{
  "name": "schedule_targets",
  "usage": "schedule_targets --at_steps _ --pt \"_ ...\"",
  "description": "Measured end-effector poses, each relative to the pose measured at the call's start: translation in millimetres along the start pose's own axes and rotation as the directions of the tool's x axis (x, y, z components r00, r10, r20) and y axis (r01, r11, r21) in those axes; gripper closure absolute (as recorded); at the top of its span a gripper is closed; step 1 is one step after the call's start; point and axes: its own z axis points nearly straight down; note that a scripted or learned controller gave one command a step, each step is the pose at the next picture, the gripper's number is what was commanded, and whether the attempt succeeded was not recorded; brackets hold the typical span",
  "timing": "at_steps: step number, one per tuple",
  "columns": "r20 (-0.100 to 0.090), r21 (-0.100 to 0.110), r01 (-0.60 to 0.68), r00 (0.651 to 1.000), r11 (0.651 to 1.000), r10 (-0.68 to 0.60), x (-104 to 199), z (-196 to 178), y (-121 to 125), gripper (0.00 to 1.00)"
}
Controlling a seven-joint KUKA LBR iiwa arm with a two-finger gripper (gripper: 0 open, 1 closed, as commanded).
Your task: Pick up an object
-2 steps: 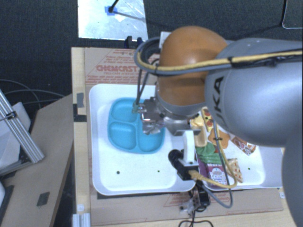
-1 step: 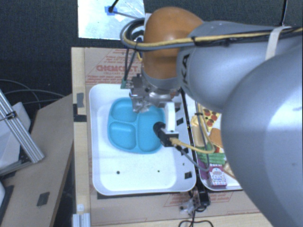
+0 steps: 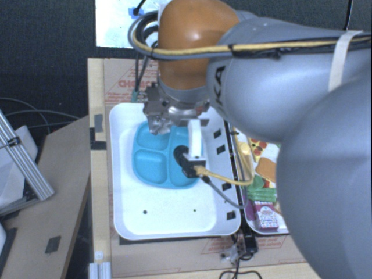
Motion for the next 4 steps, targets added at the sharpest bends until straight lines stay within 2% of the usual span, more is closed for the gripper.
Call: schedule_targets --at_steps 1,2,3,4 --pt "0.002 0.008 0.0 1.0 1.0 0.0 -1.2 -10.0 -81.8 1.0" --pt "0.004 0.004 -0.008 1.0 1.0 0.008 -3.4 57.6 -12.8 1.0" --pt "0.001 -0.004 -0.006 1.0 1.0 0.006 -3.1 71.9 65.0 1.0" --pt "0.003 0.006 -0.008 1.0 1.0 0.008 -35.8 72.2 20.2 1.0"
